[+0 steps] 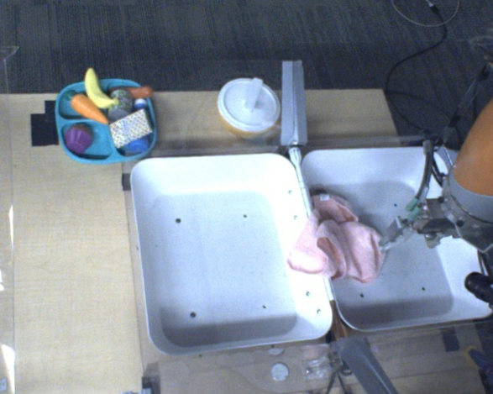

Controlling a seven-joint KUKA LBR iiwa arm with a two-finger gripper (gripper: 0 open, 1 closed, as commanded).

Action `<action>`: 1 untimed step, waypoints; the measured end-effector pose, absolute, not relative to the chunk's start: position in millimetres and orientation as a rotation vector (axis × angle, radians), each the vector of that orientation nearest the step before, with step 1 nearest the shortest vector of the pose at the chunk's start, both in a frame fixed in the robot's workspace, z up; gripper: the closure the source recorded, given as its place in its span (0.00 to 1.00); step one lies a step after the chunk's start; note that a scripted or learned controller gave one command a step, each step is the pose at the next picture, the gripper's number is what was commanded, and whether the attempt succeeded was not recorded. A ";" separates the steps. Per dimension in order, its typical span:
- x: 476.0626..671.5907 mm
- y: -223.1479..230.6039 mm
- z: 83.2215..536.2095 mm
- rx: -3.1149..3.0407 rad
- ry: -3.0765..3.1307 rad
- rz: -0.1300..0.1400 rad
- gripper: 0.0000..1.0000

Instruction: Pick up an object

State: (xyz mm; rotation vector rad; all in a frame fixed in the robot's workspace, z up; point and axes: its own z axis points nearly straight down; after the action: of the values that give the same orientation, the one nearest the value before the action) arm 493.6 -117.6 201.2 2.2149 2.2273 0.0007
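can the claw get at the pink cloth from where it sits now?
Probably yes. The claw sits in the right bin, just beside the pink cloth's right edge, with nothing between them. The cloth is draped over the divider into the left bin.

Light wood bench [58, 272] carried 2 white bins side by side: left bin [148, 241], right bin [389, 312]. Behind them sat blue tray [66, 150] w/ toy food, plus white lidded container [248, 106], poss. a cup.
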 end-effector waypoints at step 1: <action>539.1 -98.5 90.9 2.124 2.296 0.017 0.00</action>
State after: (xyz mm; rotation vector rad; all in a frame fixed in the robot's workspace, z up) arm 539.1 -98.5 90.9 2.1238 2.2959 0.0173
